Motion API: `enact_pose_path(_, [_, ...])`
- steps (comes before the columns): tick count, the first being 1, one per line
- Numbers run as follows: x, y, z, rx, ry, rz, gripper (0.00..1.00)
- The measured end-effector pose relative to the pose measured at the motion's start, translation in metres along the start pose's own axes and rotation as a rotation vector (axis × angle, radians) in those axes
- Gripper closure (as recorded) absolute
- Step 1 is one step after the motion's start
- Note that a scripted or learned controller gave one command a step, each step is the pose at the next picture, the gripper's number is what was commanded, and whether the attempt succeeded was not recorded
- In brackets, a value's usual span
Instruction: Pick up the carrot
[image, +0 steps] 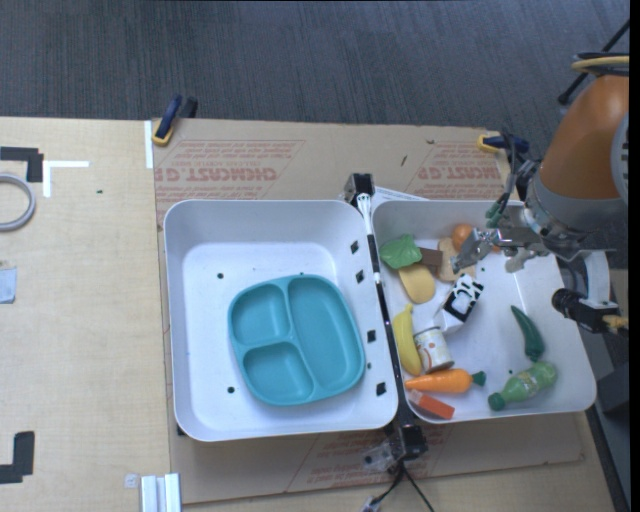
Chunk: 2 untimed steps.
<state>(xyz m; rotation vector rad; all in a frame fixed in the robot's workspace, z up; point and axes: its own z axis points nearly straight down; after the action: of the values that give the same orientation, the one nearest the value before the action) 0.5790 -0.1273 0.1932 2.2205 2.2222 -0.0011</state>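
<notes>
Camera view puts our hand (478, 247) over the far part of the right bin (570, 400), low among the toy food near an orange ball (460, 236) and a black-and-white carton (462, 297). We cannot tell whether it is released or clenched, and we see nothing between its tips.

The carrot (438, 381) lies against the near-left side of that same bin, just beside the small can (432, 349) and the banana (404, 340), with a red piece (432, 405) touching it on the near side. Its long axis runs roughly left to right across the view, green stub toward the right.

So from our hand the carrot sits toward the near rim and slightly left. We judge the coming move must travel that way and close across the carrot's short width.
</notes>
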Motion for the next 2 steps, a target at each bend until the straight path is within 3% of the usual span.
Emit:
enact_pose_path(1, [-0.036,0.062,0.019,-0.001,-0.001,-0.014,0.0])
enact_pose_path(2, [-0.024,-0.021,0.063,0.001,0.001,0.046,0.0])
